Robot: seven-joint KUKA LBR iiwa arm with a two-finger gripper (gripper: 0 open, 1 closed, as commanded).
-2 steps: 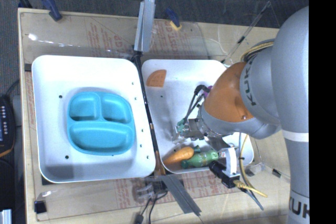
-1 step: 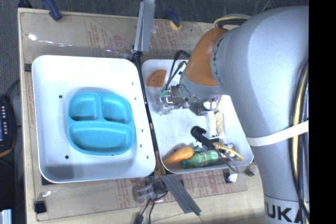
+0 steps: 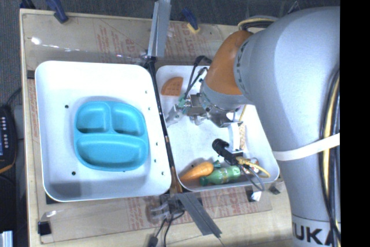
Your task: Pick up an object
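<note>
Over the right bin [image 3: 263,150], the arm [image 3: 300,84] hangs with its gripper [image 3: 185,110] low near the bin's upper left, apart from a tan piece [image 3: 171,87]; whether it is open I cannot tell. It looks mid-reach; the next move calls for closing on one object, perhaps the smooth tapered carrot [image 3: 196,170] or glossy green bottle [image 3: 226,175] along the bottom wall. A moulded blue tray [image 3: 110,136] lies in the left bin [image 3: 52,84].
</note>
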